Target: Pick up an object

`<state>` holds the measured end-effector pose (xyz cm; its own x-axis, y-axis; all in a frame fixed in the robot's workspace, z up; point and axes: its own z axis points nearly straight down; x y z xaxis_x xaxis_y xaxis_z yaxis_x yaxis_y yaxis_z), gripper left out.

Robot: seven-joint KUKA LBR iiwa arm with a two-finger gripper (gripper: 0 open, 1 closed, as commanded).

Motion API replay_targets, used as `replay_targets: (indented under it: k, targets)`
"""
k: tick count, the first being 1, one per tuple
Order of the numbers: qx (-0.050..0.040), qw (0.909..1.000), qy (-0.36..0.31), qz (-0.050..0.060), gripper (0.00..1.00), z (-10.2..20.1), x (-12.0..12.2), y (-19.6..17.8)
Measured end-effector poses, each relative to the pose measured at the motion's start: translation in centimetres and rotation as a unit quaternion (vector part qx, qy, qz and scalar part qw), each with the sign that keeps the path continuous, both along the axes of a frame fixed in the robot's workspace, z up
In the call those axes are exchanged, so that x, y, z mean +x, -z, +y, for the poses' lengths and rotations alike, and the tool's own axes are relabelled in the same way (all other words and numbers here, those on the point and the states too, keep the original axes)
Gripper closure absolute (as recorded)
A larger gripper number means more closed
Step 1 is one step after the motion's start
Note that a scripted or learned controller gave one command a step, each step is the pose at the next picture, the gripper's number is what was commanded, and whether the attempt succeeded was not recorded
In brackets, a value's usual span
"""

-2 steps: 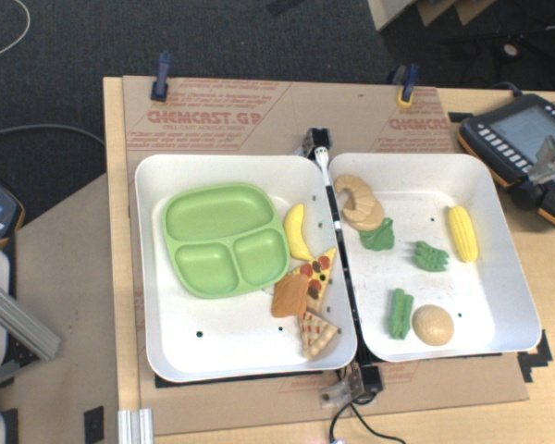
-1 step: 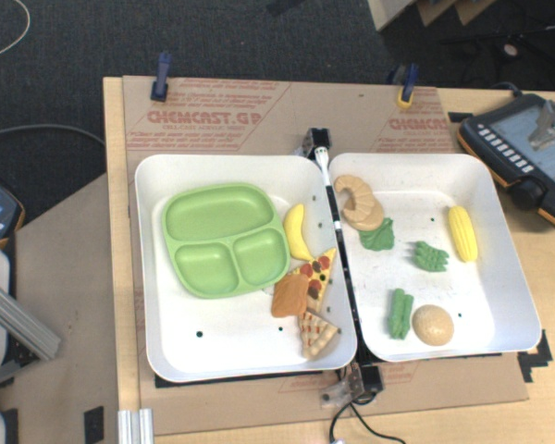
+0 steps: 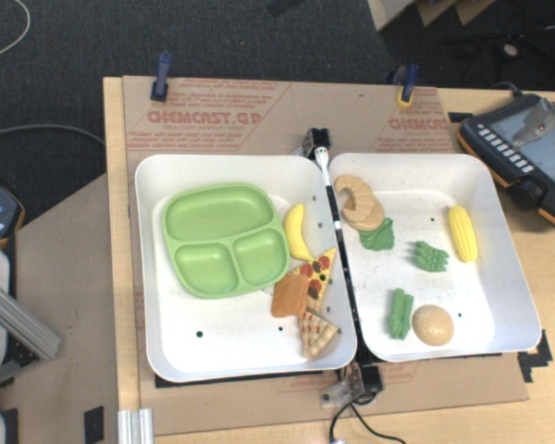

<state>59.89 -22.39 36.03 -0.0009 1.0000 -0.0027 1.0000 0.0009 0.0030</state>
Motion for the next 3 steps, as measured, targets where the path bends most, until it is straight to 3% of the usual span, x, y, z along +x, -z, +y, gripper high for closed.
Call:
replay_targets:
  k: [1, 2, 3]
  targets:
    - [0.0043, 0.9999, 0.001, 0.010, 0.00, 0.1, -3.5, 22.4]
    - [0.0023, 1.0000, 0.001, 0.004, 0.00, 0.1, -3.7, 25.4]
    - [0.0007, 1.0000, 0.001, 0.000, 1.00, 0.0, -3.5, 24.1]
